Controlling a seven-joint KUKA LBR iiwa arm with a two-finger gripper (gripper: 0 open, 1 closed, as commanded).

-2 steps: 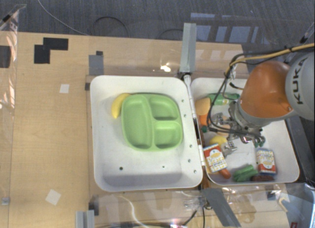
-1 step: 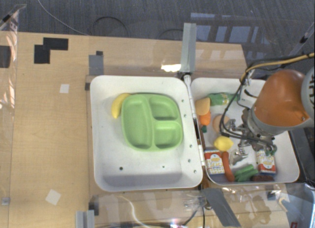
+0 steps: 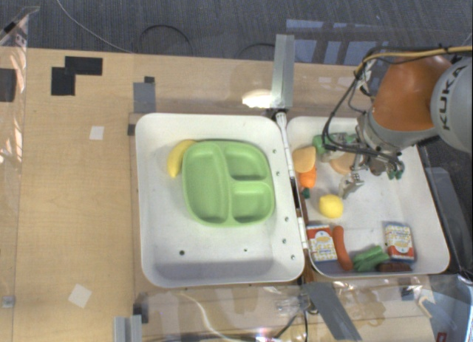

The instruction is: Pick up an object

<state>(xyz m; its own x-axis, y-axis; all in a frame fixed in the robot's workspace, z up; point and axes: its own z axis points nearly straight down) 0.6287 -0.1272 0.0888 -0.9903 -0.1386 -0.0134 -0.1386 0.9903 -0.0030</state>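
My gripper (image 3: 352, 183) hangs over the upper middle of the right bin (image 3: 436, 222), below the arm's orange band. A yellow lemon (image 3: 331, 206) lies just below and left of it, apart from it. A tan round piece (image 3: 340, 164) sits partly hidden under the wrist. A tan bread-like item (image 3: 304, 158) and an orange carrot-like piece (image 3: 308, 179) rest by the bin's left wall. Along the front edge lie a small red-and-white box (image 3: 321, 243), a red sausage (image 3: 341, 249), a green item (image 3: 367, 258) and a blue-edged box (image 3: 398, 239).
The left bin (image 3: 155, 244) holds a green divided plate (image 3: 226, 182) with a yellow banana (image 3: 176, 157) poking out at its upper left. A metal divider post (image 3: 283, 74) stands behind the two bins. Cables loop around the arm's wrist.
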